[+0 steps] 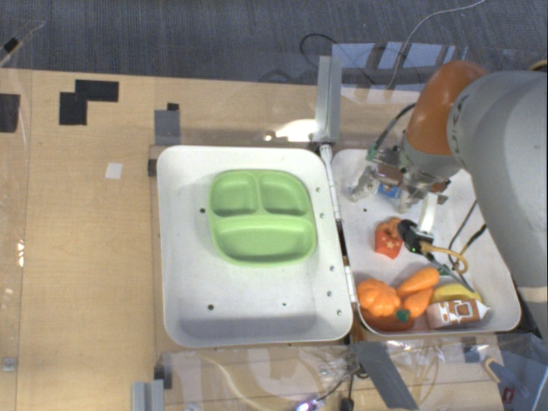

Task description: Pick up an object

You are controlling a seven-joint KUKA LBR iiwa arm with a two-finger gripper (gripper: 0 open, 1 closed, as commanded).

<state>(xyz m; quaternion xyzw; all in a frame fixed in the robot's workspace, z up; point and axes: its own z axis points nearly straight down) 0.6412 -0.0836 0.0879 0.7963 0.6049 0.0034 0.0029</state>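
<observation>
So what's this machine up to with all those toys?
The grey robot arm reaches in from the right and has its gripper down in the far part of the right bin, above a small blue object. Nothing can be seen held. Nearer the front lie a red toy, an orange pumpkin-like toy, a toy carrot, a banana and a small carton. The left bin holds a green divided plate.
</observation>
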